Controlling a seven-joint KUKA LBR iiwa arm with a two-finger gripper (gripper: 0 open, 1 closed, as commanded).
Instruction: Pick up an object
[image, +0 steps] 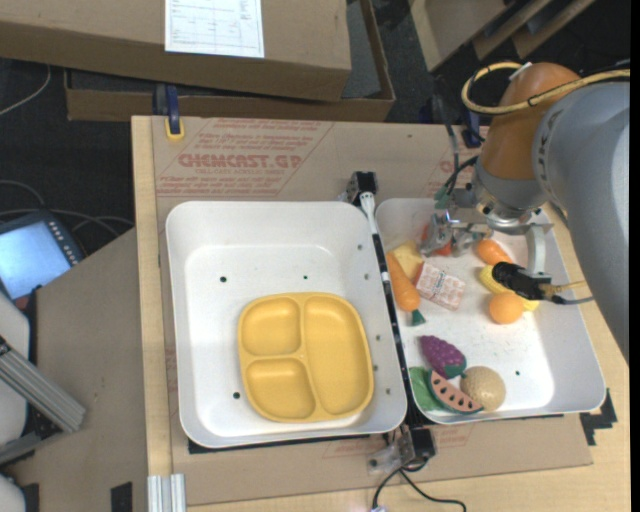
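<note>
My gripper (449, 233) hangs low over the far end of the right bin (560, 385), below the arm's orange band. A small red piece (428, 236) lies right beside it, partly hidden by it. In front of the gripper lie a yellow wedge (402, 260), a carrot (405, 290) and a pink-and-white packet (440, 284). On its right are an orange piece (490, 250), a banana (505, 280) and an orange ball (506, 308). Purple grapes (441, 353), a watermelon slice (441, 391) and a beige ball (484, 385) sit at the near end.
The left bin (200, 260) holds a yellow divided plate (304, 355). A black clamp (362, 186) sits at the far end of the seam between the bins. The grey arm (590, 130) crosses the upper right, with a yellow cable looping over it.
</note>
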